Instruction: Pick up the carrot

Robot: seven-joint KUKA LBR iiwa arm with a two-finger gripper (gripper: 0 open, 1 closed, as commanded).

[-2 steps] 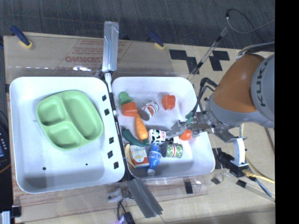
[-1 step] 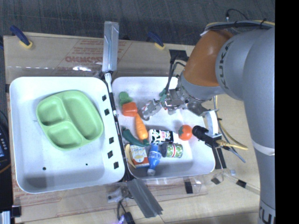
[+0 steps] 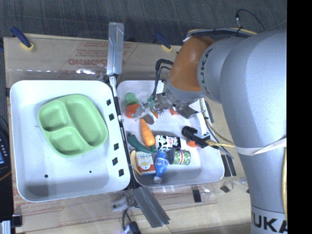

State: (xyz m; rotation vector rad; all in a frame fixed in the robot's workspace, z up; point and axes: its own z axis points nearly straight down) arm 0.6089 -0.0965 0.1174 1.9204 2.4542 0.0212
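Note:
The carrot [image 3: 147,133] lies in the right bin [image 3: 214,165], orange and pointing up-left, near the bin's left wall. My gripper [image 3: 148,109] hangs just above the carrot's upper end, at the tip of the grey arm with the orange band [image 3: 187,69]. The carrot rests on the bin floor, apart from the gripper. The arm's bulk hides the bin's right back part.
A red-orange vegetable with a green top [image 3: 131,107] sits left of the gripper. Below the carrot crowd a black-and-white carton [image 3: 168,142], a green can [image 3: 182,157], a blue bottle [image 3: 160,165] and an orange-white box [image 3: 144,162]. A green divided plate [image 3: 73,125] lies in the left bin [image 3: 24,179].

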